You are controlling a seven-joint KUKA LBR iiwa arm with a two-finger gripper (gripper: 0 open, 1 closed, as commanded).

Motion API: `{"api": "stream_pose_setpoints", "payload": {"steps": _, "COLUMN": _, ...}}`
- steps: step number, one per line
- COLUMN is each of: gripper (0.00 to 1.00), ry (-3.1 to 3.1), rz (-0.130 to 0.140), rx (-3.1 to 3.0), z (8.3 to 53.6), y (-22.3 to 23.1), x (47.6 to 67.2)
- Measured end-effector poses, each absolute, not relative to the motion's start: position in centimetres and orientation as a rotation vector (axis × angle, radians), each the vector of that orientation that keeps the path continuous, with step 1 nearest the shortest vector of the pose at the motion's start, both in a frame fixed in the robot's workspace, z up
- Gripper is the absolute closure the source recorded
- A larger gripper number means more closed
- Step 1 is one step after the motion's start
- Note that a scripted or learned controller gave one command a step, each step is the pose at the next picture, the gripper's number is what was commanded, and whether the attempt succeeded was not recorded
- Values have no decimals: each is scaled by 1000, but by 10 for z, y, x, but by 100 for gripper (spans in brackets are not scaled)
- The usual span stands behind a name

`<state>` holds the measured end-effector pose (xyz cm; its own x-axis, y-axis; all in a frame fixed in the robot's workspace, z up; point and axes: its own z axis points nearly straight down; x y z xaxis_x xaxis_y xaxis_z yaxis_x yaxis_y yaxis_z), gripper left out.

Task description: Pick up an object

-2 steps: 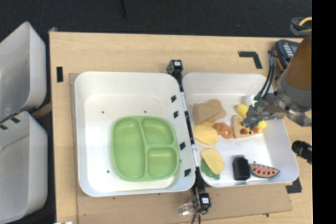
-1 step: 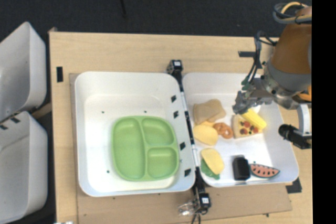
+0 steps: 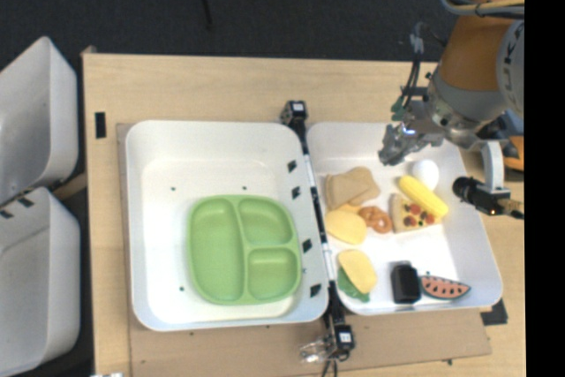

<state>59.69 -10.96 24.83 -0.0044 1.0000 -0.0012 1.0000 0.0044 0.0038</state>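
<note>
Your grey two-finger claw [image 3: 399, 143] hangs just above the small white egg [image 3: 425, 171], yellow plastic banana [image 3: 422, 195] beyond it; can't tell its fingers' state.

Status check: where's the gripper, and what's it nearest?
Gripper over right bin's far end, nothing seen held. White egg and banana nearest. Toy foods crowded together. Green tray in left bin.

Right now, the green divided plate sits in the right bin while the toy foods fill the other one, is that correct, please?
Not quite. The camera view shows the green divided plate in the left bin, not the right. The toy foods, such as the banana and the watermelon slice, do fill the other one, the right bin.
</note>
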Motion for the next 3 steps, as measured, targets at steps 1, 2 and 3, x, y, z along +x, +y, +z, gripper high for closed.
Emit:
{"api": "stream_pose_setpoints", "payload": {"steps": 1, "gripper": 100, "ry": 2223, "rz": 1, "rx": 2215, "z": 234, "y": -98, "x": 650}}
{"api": "stream_pose_setpoints", "payload": {"steps": 2, "gripper": 100, "ry": 2223, "rz": 4, "rx": 2214, "z": 251, "y": -86, "x": 686}}
{"api": "stream_pose_setpoints", "payload": {"steps": 3, "gripper": 100, "ry": 2220, "rz": -4, "rx": 2221, "z": 234, "y": -97, "x": 688}}
